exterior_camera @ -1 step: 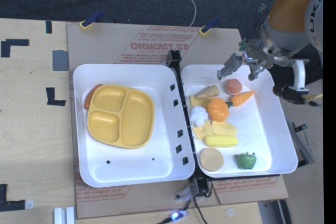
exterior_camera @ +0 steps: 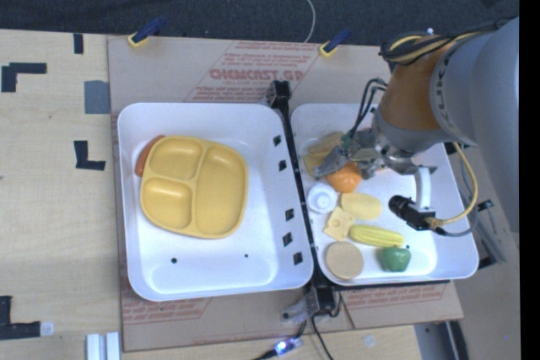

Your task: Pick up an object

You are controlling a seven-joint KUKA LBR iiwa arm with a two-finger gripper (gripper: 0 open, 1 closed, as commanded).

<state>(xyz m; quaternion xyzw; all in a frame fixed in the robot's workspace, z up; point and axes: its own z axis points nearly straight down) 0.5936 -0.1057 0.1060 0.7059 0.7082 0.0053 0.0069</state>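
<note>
I have the gripper (exterior_camera: 344, 167) low in the right bin (exterior_camera: 447, 270)
An orange (exterior_camera: 344, 180) sits just under the jaws; whether they grip it I cannot tell; a corn cob (exterior_camera: 375, 235) lies below.

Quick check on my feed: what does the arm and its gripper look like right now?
The arm is bulky, rounded and grey, with an orange band above the wrist. Yellow and black cables loop around the band and trail down its side. The gripper is dark grey metal.
</note>
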